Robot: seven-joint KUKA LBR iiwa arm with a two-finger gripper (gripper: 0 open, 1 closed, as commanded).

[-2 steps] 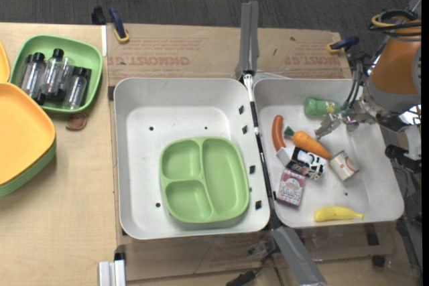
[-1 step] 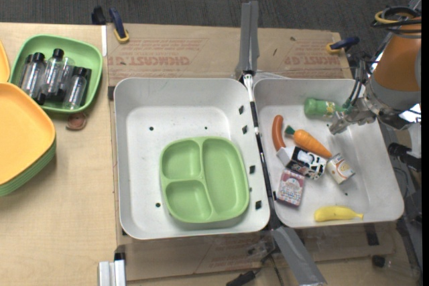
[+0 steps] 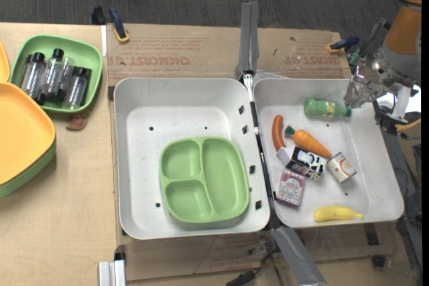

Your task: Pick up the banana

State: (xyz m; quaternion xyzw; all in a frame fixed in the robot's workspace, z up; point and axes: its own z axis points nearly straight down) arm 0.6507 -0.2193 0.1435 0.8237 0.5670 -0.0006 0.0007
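Note:
The yellow banana [image 3: 338, 213] lies flat in the right bin [image 3: 375, 144], close to its front edge and towards the right corner. My gripper [image 3: 357, 93] hangs at the bin's far right corner, just right of a green bottle [image 3: 326, 108] and well behind the banana. Nothing shows in its grasp. The arm's orange band [image 3: 406, 30] sits above it at the right edge.
An orange carrot [image 3: 312, 141], a red sausage [image 3: 278, 132], a black-and-white box [image 3: 307, 163], a pink box [image 3: 291, 185] and a small carton [image 3: 340, 167] also lie in the right bin. The left bin [image 3: 134, 144] holds a green divided tray [image 3: 203, 179]. Orange plates [image 3: 20, 137] and bottles in a green tray [image 3: 57, 74] stand far left.

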